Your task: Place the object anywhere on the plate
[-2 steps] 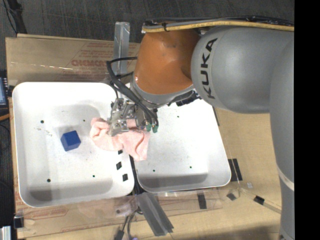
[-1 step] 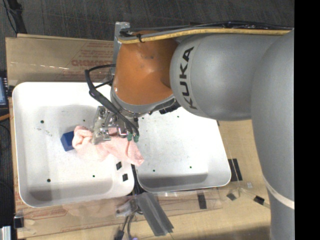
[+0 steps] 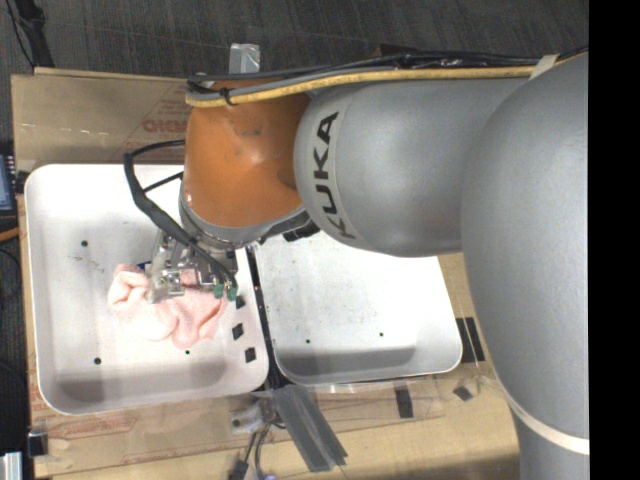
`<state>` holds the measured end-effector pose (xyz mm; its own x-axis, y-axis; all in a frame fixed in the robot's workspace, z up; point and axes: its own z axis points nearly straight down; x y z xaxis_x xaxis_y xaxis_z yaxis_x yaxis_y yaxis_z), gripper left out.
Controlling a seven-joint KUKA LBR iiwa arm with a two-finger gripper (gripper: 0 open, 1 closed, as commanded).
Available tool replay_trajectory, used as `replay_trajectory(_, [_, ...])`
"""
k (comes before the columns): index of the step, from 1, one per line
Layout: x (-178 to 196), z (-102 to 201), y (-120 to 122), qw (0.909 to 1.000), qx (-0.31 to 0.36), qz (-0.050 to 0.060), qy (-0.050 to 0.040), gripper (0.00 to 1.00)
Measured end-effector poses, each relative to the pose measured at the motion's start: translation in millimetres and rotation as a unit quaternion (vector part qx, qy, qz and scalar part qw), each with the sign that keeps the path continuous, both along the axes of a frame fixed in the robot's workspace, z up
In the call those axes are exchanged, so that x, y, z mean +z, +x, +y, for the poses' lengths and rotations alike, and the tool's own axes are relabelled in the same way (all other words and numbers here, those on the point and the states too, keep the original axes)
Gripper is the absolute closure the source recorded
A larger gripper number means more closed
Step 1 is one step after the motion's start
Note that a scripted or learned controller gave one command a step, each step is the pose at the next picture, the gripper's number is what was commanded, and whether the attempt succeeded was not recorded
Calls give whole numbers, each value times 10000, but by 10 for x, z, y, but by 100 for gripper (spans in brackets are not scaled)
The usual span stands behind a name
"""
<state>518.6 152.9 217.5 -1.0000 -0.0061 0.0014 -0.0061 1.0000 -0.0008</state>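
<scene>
The fingers (image 3: 185, 280) are pressing onto the pink cloth (image 3: 170, 308); their grip is unclear, so seat deeper before lifting.

Two shallow white bins sit side by side on the bench, the left bin (image 3: 60, 268) and the right bin (image 3: 400, 308). One grey robot arm (image 3: 420, 158) with a single orange band (image 3: 240, 168) reaches over them, ending in one gripper (image 3: 185, 280). One pink cloth (image 3: 175, 313) lies crumpled in the left bin. One sheet of brown cardboard (image 3: 100, 118) lies under the bins. One black cable (image 3: 140, 183) loops down beside the orange band toward the gripper.
</scene>
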Motion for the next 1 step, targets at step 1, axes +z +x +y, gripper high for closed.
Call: replay_trajectory(1, [105,504,-106,10000,7,-4,0,100])
